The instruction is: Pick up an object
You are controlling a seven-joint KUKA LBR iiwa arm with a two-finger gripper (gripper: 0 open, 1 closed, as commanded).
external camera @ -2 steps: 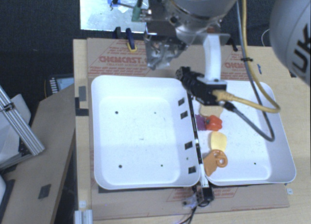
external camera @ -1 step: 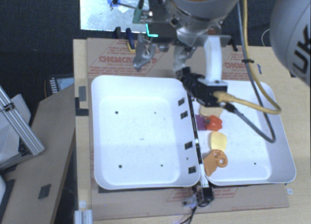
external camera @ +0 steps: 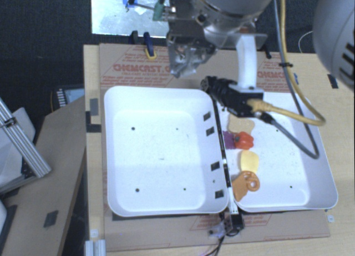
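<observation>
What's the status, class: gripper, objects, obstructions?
Gripper above bins' far edge, finger state unclear. Small objects lie in right bin, ungrasped. Yellow cable drapes over it.

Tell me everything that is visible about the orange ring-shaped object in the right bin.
The orange ring-shaped object is small and looks like smooth plastic, with a round hole near its right side. It lies flat on the floor of the right bin, near the front, close to the divider between the two bins. Its upper edge meets or slightly overlaps a pale yellow object behind it. The gripper is far from it, beyond the bins' far edge.
</observation>
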